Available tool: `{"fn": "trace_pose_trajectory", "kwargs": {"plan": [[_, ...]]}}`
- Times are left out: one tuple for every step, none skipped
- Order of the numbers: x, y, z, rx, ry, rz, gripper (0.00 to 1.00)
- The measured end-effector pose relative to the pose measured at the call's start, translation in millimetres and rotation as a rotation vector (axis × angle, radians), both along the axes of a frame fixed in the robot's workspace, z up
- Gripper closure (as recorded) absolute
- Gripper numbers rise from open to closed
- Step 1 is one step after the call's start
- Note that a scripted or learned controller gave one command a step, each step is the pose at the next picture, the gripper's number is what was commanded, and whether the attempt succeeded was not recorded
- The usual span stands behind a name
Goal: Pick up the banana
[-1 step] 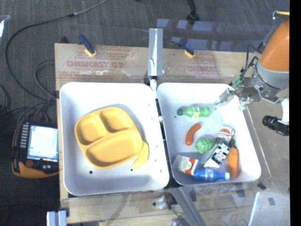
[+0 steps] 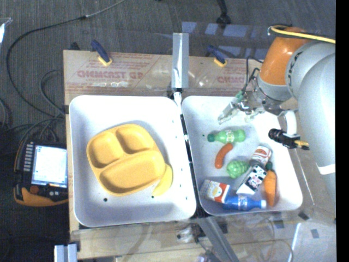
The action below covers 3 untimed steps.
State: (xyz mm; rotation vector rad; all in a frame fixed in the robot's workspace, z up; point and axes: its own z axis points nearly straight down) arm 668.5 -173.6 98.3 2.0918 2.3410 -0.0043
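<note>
Left bin (image 2: 82, 201) holds a yellow divided plate (image 2: 125, 158), sitting centre. The banana (image 2: 163, 182) lies at roughly 4 o'clock of that plate, tucked against its rim and partly under the edge, touching it; same yellow, so easy to miss. That placement looks awkward for a grasp: the plate wall blocks one side, so the fingers probably need to come in from the bin-wall side, along the banana's short axis.

A divider (image 2: 185, 141) separates the two bins on the bench (image 2: 109, 72).

Right bin (image 2: 297, 198) is cluttered: green bottle (image 2: 227, 136) near the top, orange-red sausage (image 2: 223, 155) just below it, green broccoli-like piece (image 2: 236, 168) at centre, small carton (image 2: 215, 190) at 7 o'clock, blue bottle (image 2: 244, 203) along the bottom edge, carrot (image 2: 270, 185) at 5 o'clock, a small can (image 2: 260, 155) and a card-like box (image 2: 252, 179) between them. None is the target.

The gripper (image 2: 235, 109) hangs over the right bin at about 12 o'clock, fingers spread apart, gripping nothing. It is well apart from the banana, in the wrong bin. The arm (image 2: 305, 75) enters from 3 o'clock. Judgement: approach not yet begun; the arm needs to cross the divider toward 8 o'clock and descend beside the plate.
</note>
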Motion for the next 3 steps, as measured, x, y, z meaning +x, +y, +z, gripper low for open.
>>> {"fn": "trace_pose_trajectory", "kwargs": {"plan": [[-98,18,-8,0.001,-0.011,0.099,0.00],[-38,-18,-9,-0.003,-0.011,0.248,0.00],[-97,26,24,0.005,0.000,0.497,0.00]]}}
